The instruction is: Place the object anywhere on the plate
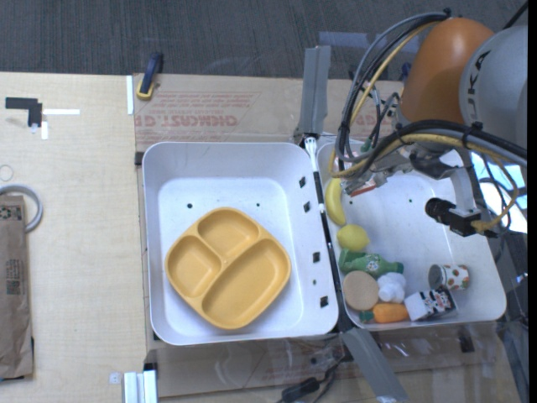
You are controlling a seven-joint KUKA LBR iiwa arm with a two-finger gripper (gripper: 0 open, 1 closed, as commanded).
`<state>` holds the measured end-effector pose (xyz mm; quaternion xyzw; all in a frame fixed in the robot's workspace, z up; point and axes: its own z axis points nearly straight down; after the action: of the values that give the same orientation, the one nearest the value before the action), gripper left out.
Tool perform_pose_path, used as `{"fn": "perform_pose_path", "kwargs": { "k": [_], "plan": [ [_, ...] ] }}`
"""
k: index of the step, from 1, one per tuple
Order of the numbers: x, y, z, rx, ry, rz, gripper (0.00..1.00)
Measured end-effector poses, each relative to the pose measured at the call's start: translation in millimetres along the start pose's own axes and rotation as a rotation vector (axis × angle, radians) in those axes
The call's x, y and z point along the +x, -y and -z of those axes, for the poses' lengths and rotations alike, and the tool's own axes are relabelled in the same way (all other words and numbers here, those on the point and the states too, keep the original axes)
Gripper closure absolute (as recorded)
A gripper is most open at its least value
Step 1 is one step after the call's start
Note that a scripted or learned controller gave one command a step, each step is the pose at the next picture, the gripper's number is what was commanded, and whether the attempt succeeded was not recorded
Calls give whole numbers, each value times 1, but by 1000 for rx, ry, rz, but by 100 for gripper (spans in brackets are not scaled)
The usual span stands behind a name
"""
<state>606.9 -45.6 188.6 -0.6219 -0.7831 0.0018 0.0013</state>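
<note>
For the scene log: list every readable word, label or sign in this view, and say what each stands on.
"CHEMCAST GP", red print, upside down and partly blurred: on the cardboard sheet behind the left bin.
"KU", cut off at the frame edge: on the arm's grey casing.
Black print on the brown paper bag: too small to read.

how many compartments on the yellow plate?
3. The yellow plate in the left bin has two small compartments at its upper and left sides and one large at its lower right.
</note>
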Motion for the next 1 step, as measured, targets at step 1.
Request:
{"fn": "perform_pose_path", "kwargs": {
  "k": [1],
  "plan": [
    [62,-28,-1,2,1,-150,100]
  ]
}}
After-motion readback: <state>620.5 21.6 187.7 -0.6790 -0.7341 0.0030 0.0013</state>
